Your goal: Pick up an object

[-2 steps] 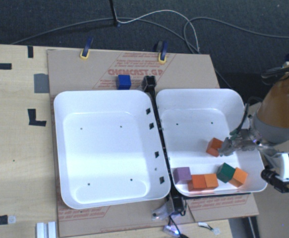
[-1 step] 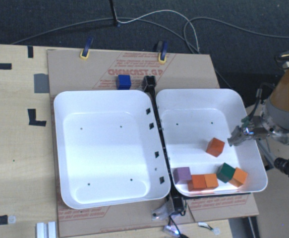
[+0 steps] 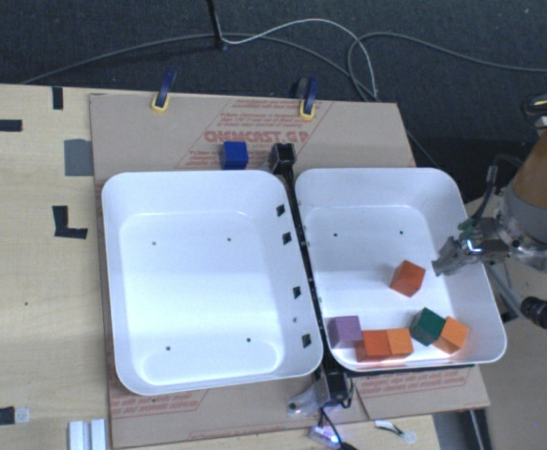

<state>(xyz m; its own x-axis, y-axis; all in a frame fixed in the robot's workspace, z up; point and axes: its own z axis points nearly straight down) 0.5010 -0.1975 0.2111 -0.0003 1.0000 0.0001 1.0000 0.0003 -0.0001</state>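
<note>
Matte cubes (image 3: 407,277); smooth white bin (image 3: 367,187).

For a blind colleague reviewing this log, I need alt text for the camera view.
A grey robot arm's gripper hovers at the right bin's right rim, near an orange block. Purple, orange and green blocks cluster along that bin's front wall; a blue block sits on the cardboard behind the left bin.

One camera is fixed above the bench (image 3: 29,251) and looks down at a slant. It takes in both white bins, the left bin (image 3: 123,204) and the right bin (image 3: 442,190), side by side, with dark floor (image 3: 85,17) beyond. The arm (image 3: 536,195) enters from the right edge.
</note>
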